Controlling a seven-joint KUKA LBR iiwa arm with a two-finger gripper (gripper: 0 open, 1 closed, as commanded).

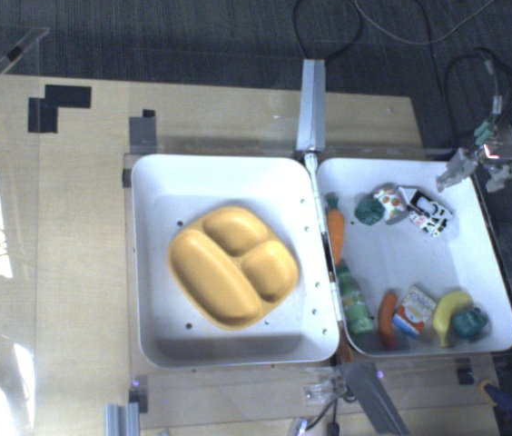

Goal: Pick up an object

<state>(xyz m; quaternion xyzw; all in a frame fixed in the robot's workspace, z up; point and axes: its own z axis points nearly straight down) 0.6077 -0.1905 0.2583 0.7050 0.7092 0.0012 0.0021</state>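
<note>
My gripper (474, 173) hangs above the far right corner of the right bin (474, 243), its two fingers (451, 172) spread open with nothing between them. Below and left of it lie a black-and-white box (426, 213) and a teal-and-white can (379, 205). An orange carrot (335, 229) and a green bottle (355, 302) lie along the bin's left wall. At the near edge are a red sausage (388, 320), a small carton (414, 311), a banana (448, 312) and a teal toy (470, 322).
The left bin (156, 207) holds a large yellow three-section plate (233, 266). A metal divider post (311, 107) stands between the bins at the back. Cables run over the dark floor behind the bench.
</note>
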